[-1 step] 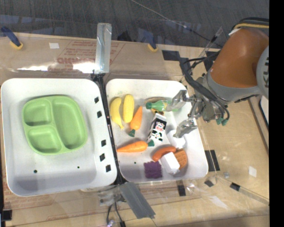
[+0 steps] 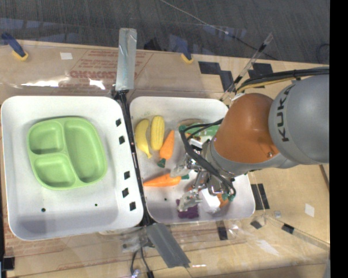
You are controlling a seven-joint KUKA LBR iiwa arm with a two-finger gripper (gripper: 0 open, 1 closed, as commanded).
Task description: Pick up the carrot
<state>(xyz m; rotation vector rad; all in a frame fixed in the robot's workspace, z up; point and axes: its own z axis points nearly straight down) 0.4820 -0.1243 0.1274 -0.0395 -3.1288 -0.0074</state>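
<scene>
Right white bin (image 2: pixel 162 104): two orange plastic carrots, one tilted (image 2: pixel 167 145) beside the yellow corn cob (image 2: pixel 157 131) and banana (image 2: pixel 142 137), one lying flat (image 2: pixel 162 181) mid-bin. Metal two-finger gripper (image 2: pixel 192 197) sits near the flat one, above a purple item (image 2: pixel 189 213); grip state undeterminable. Green divided plate (image 2: pixel 66 152) in left bin.

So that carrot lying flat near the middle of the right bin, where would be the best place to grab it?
Probably around its thick middle, coming straight down from above. The carrot lies flat and roughly crosswise on the bin floor, narrow end toward the divider, with bare floor along both long sides for fingers. The gripper sits just to its right, beside a purple item.
</scene>
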